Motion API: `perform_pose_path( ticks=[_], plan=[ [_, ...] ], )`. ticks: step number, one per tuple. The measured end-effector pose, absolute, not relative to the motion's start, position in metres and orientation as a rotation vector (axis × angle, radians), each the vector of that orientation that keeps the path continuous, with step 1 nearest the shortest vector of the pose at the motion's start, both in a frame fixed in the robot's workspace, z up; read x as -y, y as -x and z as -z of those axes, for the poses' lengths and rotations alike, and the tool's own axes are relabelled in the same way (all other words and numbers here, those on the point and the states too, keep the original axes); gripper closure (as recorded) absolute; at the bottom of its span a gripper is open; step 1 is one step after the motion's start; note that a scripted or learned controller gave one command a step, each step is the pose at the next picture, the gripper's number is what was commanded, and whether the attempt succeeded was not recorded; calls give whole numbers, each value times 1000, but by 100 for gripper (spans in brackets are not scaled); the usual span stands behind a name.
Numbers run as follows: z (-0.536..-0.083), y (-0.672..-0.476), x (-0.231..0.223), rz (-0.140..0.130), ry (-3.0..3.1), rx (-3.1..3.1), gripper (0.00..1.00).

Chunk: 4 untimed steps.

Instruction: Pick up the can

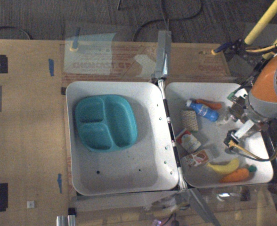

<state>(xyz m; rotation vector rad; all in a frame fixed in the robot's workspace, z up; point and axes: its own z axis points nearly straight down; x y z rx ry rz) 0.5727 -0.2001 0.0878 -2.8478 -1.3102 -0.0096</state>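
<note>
The can (190,141) has a red and white label and lies tilted near the left wall of the right bin (261,177). My gripper (234,110) hangs over the right side of that bin, well to the right of the can and slightly farther back. Nothing shows between the gripper and the can except bare bin floor.
Around the can in the right bin are a woven cylinder (190,120), a blue bottle (204,110), a small carton (198,158), a banana (223,166) and a toy carrot (238,174). The left bin (124,178) holds a teal divided plate (105,122).
</note>
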Motion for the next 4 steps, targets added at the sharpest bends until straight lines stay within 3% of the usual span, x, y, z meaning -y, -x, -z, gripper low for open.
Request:
perform_pose_path(
  ticks=[1, 2, 3, 4],
  plan=[
    [-96, -573, 202, 1, 2851, 1318, 100],
    [-88, -555, 199, 12, 2908, 1203, 100],
    [-167, -523, 146, -6, 2905, 1189, 100],
    [-219, -514, 119, -8, 3124, 326, 100]
  ],
)
